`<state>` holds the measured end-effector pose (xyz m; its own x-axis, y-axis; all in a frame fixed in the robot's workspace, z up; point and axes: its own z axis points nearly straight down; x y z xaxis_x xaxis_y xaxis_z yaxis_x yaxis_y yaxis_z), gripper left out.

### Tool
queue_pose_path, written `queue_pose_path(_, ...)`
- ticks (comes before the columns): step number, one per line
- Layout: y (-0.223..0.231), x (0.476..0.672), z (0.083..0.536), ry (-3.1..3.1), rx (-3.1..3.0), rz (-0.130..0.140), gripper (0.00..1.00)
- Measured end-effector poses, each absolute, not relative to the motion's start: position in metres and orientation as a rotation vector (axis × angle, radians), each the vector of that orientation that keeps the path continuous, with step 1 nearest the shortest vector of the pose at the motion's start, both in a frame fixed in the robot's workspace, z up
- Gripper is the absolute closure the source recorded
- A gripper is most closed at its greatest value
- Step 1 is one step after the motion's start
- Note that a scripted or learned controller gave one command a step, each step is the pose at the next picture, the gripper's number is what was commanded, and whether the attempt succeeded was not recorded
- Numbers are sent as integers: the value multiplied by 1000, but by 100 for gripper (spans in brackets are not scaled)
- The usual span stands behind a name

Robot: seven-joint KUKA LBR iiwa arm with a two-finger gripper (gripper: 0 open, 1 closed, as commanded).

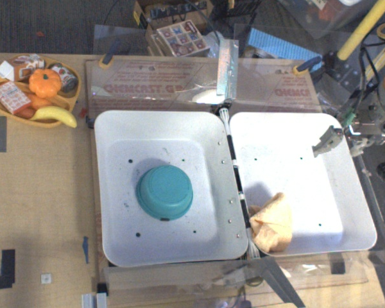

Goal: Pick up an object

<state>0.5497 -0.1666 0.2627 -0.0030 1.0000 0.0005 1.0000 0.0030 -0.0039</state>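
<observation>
Gripper (327,141) state unclear, over right bin (346,236) | cloth (271,223) lower-left corner | teal bowl (165,192) left bin (115,133)

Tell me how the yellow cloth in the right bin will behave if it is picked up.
The yellow cloth lies crumpled, so it probably droops limply when lifted. It looks light. Bunched against the right bin wall, it may drag there.

Behind my two bins, the clear plastic sheet (155,84) bears faint reddish lettering, too blurred for me to read. The printed box (180,36) farther back shows patterns only, no legible words.
</observation>
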Motion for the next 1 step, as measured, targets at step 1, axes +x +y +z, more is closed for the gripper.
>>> queue_pose_path(1,-106,524,188,-2203,-2236,4,0)
